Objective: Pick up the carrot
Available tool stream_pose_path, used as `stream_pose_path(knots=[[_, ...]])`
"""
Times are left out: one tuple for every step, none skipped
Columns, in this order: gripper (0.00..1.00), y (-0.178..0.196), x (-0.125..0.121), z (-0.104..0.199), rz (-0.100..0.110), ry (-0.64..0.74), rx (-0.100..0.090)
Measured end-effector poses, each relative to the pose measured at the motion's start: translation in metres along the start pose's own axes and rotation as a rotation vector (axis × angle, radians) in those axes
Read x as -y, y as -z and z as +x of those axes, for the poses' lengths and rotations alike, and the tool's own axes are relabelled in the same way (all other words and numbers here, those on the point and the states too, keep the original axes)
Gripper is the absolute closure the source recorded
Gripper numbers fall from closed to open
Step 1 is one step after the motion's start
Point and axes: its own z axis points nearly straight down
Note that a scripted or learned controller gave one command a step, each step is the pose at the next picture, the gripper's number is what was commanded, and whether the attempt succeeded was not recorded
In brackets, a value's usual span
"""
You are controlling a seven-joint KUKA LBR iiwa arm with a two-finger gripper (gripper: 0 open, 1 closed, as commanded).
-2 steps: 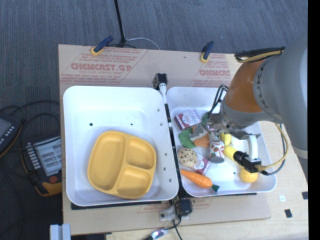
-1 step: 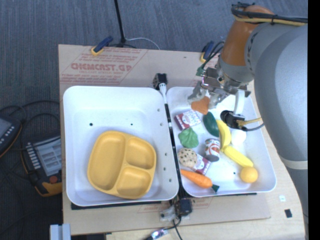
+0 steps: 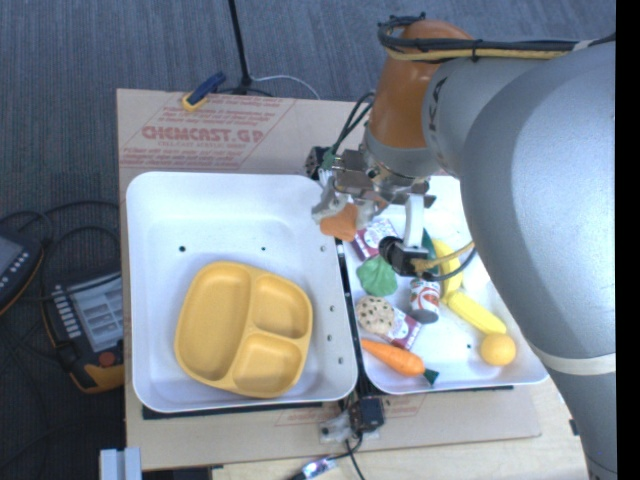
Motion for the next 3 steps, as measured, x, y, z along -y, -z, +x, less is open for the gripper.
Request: stream_pose_path(knots=[[1.00, -0.017, -0.003, 0.047, -0.021, -0.240, 0.054], [1.00, 0.023, -0.009, 0.161, -0.004, -0.323, -0.001], [1.00, -0.016, -0.026, 0.127, 0.005, -0.852, 0.005]])
